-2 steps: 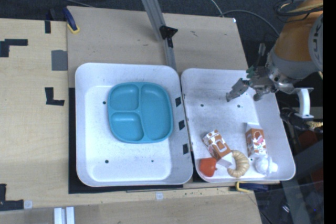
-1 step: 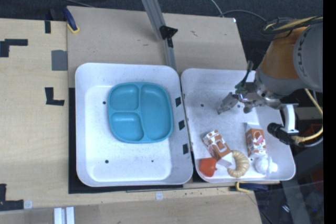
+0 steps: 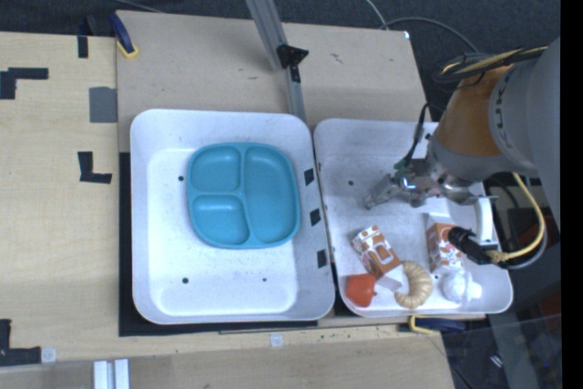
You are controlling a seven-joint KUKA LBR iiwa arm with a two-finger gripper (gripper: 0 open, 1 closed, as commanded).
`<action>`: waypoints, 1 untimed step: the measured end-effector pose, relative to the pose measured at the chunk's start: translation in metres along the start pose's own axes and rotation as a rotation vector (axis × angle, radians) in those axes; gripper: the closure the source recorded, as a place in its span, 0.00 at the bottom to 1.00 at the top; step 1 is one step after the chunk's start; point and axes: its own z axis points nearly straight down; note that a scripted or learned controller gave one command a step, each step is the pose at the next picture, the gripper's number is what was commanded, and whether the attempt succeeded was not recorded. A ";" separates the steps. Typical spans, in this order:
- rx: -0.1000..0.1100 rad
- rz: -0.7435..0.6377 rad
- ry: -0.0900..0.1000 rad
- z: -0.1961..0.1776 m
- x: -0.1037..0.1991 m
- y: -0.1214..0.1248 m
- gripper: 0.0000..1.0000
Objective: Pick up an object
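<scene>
**Gripper low in the right bin, fingers spread and holding nothing**

We see the arm [image 3: 496,118] reaching in from the right of the frame, its gripper [image 3: 381,194] down in the right bin [image 3: 351,146]. The fingers look parted with nothing between them, though they are small and somewhat blurred. The objects lie toward the lower edge of that bin: a brown-and-white packet [image 3: 376,249], a red piece [image 3: 361,290], a tan croissant-shaped item [image 3: 416,284], an orange-and-white carton [image 3: 443,246] and a white lump [image 3: 458,288]. All sit below the gripper, apart from it. In the left bin [image 3: 155,223] rests a blue divided plate [image 3: 244,195], centre-left of the frame.
</scene>
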 end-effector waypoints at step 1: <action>0.001 -0.002 0.002 -0.012 0.001 0.000 1.00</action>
